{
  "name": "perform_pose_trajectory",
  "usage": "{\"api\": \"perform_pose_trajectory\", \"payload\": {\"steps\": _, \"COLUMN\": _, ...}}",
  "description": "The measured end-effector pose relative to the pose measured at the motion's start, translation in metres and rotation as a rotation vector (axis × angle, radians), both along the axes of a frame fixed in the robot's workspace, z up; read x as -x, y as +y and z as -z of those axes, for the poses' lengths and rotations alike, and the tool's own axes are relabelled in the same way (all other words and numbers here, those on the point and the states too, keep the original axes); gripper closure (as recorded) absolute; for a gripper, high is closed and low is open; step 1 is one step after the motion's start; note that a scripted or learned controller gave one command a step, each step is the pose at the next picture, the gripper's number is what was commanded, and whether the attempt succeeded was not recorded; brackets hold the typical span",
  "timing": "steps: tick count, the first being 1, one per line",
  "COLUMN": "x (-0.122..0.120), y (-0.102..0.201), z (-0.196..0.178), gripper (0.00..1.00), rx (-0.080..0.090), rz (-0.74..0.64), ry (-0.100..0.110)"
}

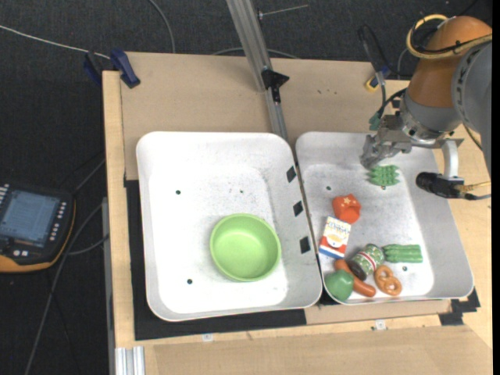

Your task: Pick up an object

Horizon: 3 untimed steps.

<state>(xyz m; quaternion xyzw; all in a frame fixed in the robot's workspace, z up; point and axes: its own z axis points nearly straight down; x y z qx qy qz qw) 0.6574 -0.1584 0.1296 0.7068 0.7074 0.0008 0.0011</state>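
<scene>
My gripper [378, 159] hangs over the far part of the right bin [437, 233], reaching in from the right. A small green ridged toy [384, 177] lies on the bin floor right at the gripper's tip, touching it or just below it. Further forward in the same bin are a red tomato-like toy [346, 207] and a white, blue and red carton [335, 237]. At the bin's near edge a cluster holds a green ridged piece [402, 253], a dark can [362, 263], a pretzel [388, 280], an orange sausage [358, 283] and a green pepper [338, 287].
The left bin [168, 178] holds a light green bowl [244, 246] near its front right. A metal pole [254, 37] slants up from between the bins. Black clips [298, 208] sit on the divide. A pendant [31, 225] lies off the bench at left.
</scene>
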Motion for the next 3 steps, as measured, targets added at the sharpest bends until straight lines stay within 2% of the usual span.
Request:
{"api": "perform_pose_trajectory", "payload": {"steps": 1, "x": -0.004, "y": 0.009, "z": -0.057, "gripper": 1.00, "rx": 0.000, "rz": 0.000, "ry": -0.002}}
{"api": "perform_pose_trajectory", "payload": {"steps": 3, "x": -0.011, "y": 0.001, "z": -0.162, "gripper": 1.00, "rx": 0.001, "rz": 0.000, "ry": -0.003}}
